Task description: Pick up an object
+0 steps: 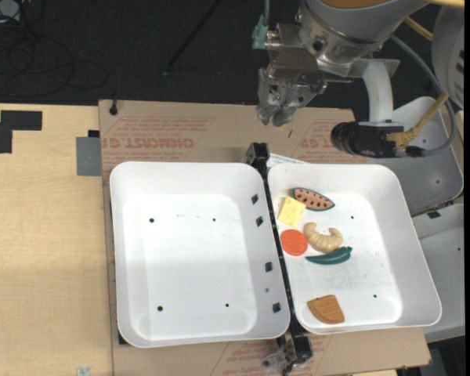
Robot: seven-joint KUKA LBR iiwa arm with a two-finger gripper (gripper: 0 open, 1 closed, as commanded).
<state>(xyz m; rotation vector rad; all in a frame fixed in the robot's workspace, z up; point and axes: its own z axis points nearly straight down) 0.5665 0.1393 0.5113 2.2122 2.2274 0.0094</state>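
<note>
objects to choose from all lie in the right bin (407, 233), clustered toward its left wall, while the left bin (133, 249) beside it on the counter (31, 241) offers nothing to aim for; the hand (280, 112) hangs high beyond the bins' far edge, holding nothing, and i cannot tell how its fingers are set. the croissant (323, 237) touches the green pepper (329, 256) and sits just beside the orange disc (294, 243), so a descent there risks a muddled grip. the watermelon slice (312, 199) has a little more room, though the yellow block (291, 210) is near. the brown wedge (326, 309) lies well apart, probably the cleanest target: centre over it and come straight down
</note>
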